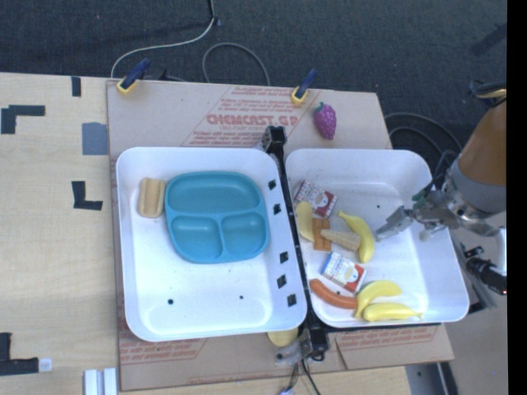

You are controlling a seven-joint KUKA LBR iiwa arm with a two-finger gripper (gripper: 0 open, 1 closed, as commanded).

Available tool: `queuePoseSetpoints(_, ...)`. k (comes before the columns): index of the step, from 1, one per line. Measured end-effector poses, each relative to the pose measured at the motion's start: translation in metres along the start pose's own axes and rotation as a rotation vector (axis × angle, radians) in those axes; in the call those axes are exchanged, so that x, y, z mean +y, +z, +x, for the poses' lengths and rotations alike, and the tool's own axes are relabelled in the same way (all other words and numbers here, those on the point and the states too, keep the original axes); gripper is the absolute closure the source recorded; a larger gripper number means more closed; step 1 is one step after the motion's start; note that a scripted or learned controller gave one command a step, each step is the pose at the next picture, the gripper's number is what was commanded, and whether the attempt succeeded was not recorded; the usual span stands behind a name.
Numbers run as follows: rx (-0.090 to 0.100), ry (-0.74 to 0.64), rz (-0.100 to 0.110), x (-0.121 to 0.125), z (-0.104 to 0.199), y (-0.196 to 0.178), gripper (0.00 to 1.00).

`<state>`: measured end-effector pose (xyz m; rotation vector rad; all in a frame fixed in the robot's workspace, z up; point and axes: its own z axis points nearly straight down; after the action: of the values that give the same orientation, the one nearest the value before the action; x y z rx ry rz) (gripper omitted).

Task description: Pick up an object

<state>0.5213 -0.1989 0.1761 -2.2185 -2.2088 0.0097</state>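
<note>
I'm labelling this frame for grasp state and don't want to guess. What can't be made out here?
- Gripper: camera view, too small and blurred to tell its finger state.
- Small packets: print too small to read.
- Yellow item below the right bin: mostly hidden by the rim.

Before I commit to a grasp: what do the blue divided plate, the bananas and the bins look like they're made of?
Blue divided plate: apparently moulded plastic, matte, one even colour with rounded compartment edges. Bananas: likely plastic toy food, smooth and evenly yellow with faint highlights. The two white bins: seemingly thin hard plastic, slightly glossy, with rounded rims. The gripper is over the right bin.
</note>
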Motion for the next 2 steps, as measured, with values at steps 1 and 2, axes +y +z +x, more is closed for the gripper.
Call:
queuePoseSetpoints(1, -0.003, -0.008, -0.014, 0.038, 0.060, 0.076, 0.00)
queuePoseSetpoints(2, -0.009, -0.007, -0.025, 0.088, 0.034, -0.028, 0.00)
